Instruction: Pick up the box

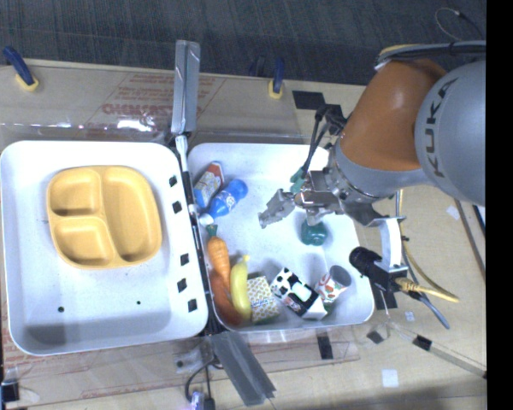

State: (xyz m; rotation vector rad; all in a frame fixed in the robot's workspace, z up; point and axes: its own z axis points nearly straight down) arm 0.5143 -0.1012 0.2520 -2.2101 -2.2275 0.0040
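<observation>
A small black-and-white patterned box lies near the front of the right bin. A tan speckled box lies just left of it, against a banana. My gripper hangs over the middle of the right bin, well behind both boxes and apart from them. It is open, and I see only white bin floor between its fingers. A teal object sits just right of the gripper, partly under the wrist.
A carrot lies along the right bin's left wall. Behind it lie a blue bottle and a red-and-white can. A small cup stands at the front right. The left bin holds a yellow divided plate.
</observation>
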